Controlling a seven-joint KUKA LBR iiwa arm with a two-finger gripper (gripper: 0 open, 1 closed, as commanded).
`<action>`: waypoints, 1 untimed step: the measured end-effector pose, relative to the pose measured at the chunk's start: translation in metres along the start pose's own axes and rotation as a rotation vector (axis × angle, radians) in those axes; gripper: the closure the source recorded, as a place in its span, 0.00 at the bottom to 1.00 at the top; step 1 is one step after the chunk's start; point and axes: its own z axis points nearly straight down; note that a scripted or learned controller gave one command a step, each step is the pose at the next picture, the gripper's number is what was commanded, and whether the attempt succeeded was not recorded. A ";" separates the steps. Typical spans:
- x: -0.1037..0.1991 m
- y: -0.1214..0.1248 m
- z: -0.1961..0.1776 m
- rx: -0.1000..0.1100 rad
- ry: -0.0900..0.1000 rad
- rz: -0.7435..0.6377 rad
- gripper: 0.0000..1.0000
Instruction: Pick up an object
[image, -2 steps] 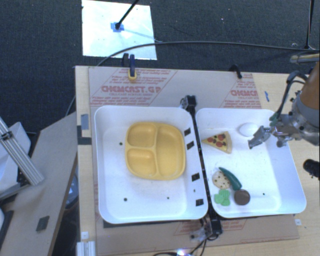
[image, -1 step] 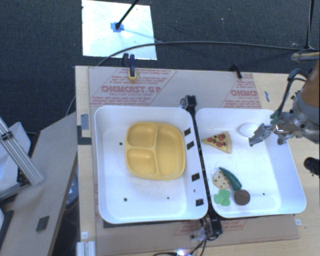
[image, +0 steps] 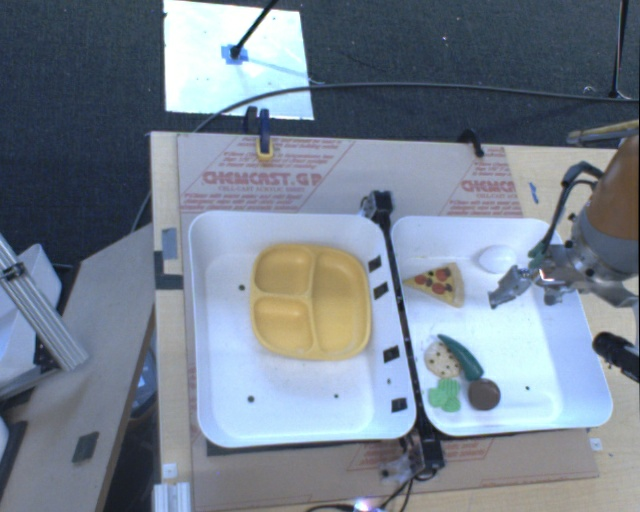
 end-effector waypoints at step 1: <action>0.002 0.010 0.049 0.000 0.000 0.000 0.00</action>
